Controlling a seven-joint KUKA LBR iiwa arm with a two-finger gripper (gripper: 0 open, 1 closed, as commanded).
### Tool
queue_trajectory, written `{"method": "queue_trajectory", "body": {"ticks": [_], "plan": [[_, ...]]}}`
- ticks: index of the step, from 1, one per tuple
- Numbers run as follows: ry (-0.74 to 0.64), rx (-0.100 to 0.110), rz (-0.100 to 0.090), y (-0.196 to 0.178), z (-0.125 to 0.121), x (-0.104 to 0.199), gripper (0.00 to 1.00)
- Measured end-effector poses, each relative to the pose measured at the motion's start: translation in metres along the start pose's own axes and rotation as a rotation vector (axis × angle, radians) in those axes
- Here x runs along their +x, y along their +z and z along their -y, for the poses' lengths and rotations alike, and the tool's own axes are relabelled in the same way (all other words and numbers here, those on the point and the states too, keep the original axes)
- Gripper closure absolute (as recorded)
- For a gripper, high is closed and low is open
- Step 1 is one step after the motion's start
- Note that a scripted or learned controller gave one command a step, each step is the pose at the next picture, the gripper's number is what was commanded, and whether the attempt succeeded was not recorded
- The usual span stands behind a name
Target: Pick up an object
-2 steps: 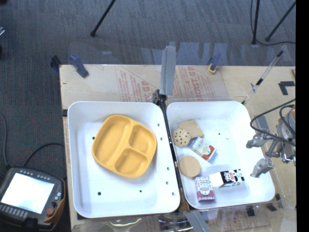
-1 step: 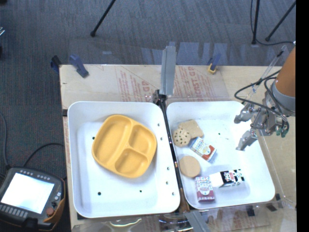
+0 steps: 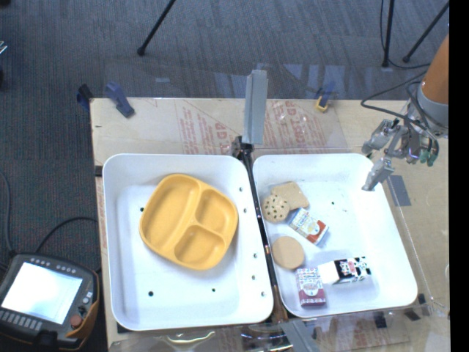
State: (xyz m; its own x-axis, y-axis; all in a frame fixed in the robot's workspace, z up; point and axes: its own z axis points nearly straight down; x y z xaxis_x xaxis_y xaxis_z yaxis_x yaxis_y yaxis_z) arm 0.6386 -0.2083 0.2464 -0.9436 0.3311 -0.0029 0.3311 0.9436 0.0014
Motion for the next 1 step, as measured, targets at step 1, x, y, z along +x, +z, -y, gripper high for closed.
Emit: {"method": "queue_trajectory", "body": {"ticks": [1], "plan": [[-0.263,0.000,-0.005,0.0580,0.0285,0.0850,0.00]]}}
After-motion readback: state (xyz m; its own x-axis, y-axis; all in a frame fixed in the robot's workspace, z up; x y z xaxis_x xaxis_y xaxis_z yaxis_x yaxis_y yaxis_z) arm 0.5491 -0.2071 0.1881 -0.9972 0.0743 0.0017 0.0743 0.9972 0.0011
